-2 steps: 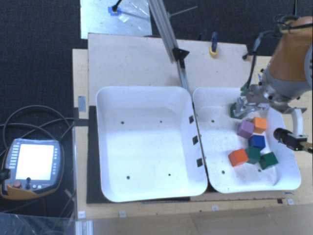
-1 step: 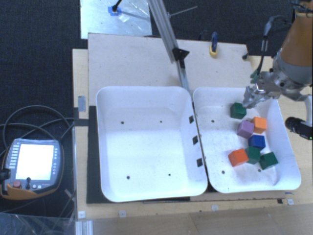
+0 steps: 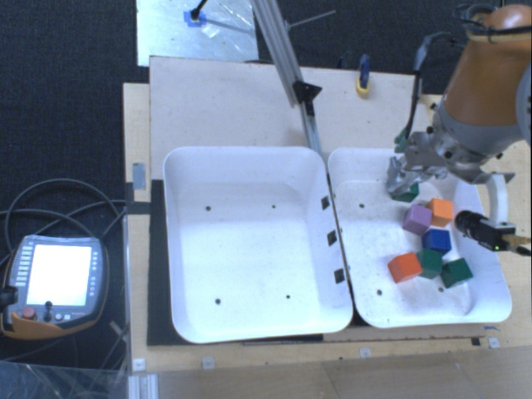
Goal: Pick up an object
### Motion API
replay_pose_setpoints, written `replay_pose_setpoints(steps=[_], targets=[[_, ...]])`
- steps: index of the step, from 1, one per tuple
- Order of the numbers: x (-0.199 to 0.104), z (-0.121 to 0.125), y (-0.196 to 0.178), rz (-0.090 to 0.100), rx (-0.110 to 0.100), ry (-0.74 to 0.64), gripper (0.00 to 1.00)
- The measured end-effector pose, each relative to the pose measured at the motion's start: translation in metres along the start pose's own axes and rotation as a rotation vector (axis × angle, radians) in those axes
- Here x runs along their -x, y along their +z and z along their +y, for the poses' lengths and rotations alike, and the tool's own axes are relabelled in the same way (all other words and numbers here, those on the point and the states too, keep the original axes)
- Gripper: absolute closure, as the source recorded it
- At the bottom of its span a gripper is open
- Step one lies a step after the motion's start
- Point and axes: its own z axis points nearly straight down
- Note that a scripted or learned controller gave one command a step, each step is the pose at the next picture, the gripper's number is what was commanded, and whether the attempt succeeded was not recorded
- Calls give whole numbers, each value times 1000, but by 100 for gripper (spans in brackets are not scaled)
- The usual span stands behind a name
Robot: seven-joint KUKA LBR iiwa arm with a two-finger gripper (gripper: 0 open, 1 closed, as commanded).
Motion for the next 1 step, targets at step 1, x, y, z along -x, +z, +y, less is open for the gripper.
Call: replay_pose_setpoints(steps=[1], targets=[[-53,-22,24,1,-2,-1,100]])
